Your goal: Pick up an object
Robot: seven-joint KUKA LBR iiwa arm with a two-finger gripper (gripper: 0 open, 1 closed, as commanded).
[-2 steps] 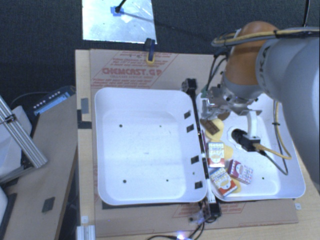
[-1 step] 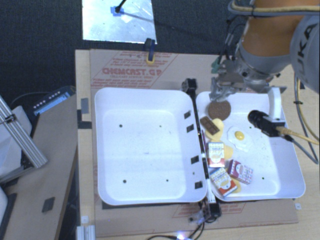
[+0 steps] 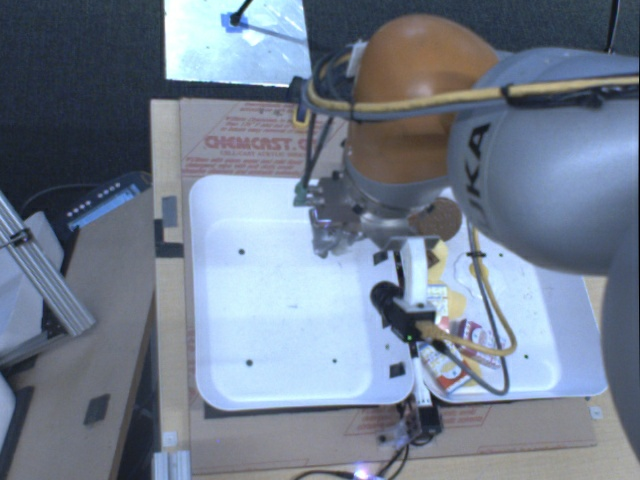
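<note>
Camera view: red-and-white packet [image 3: 462, 353] lies slantwise in the right bin [image 3: 560, 368]; pincer [image 3: 330, 230] state can't be told.

both white bins, the left bin [image 3: 270, 318] and the right bin [image 3: 560, 358], look like smooth, slightly glossy plastic. under them lies a matt brown cardboard sheet [image 3: 250, 133] with red print. the arm's casing [image 3: 560, 158] is smooth grey with a soft sheen, and its orange band [image 3: 420, 78] is glossier. the small packet [image 3: 445, 368] looks like shiny printed wrapper.
</note>
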